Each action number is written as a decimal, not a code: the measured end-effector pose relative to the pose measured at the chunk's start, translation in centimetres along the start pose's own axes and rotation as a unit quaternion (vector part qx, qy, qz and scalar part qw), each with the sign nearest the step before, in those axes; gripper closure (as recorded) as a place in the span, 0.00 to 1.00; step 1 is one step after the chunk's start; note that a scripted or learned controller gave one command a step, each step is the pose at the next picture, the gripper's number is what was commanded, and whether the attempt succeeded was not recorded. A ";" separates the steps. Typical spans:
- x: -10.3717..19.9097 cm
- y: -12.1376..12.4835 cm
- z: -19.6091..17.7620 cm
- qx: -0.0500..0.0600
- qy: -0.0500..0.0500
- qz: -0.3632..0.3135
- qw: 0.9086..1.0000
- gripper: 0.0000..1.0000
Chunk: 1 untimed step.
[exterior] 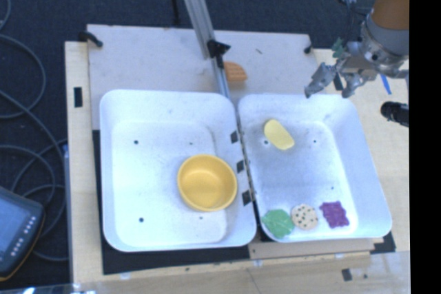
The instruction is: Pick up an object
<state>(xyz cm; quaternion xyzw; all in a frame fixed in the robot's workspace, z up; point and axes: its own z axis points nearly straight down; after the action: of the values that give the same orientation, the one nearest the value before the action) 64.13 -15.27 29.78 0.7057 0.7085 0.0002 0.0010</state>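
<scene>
A pale tabletop sits on dark floor with loose cables, carrying 2 white bins side by side. The left bin holds a yellow bowl. The right bin holds a yellow piece near its back left, and along its front edge a green piece, a cookie and a purple piece in a row. The gripper hangs over the right bin's back rim, holding nothing; its fingers look spread apart.

The yellow piece lies alone with clear floor around it, so it looks the easiest pick. It is probably light, stiff plastic, smooth and apt to slip; pinching across its narrow width seems best. The 3 front pieces look flat and crowd the wall.
</scene>
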 end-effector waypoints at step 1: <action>0.0 0.0 0.0 0.000 0.000 0.000 1.000 0.00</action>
<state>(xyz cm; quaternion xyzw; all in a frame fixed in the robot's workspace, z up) 64.13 -15.29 29.78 0.7056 0.7086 -0.0001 0.0011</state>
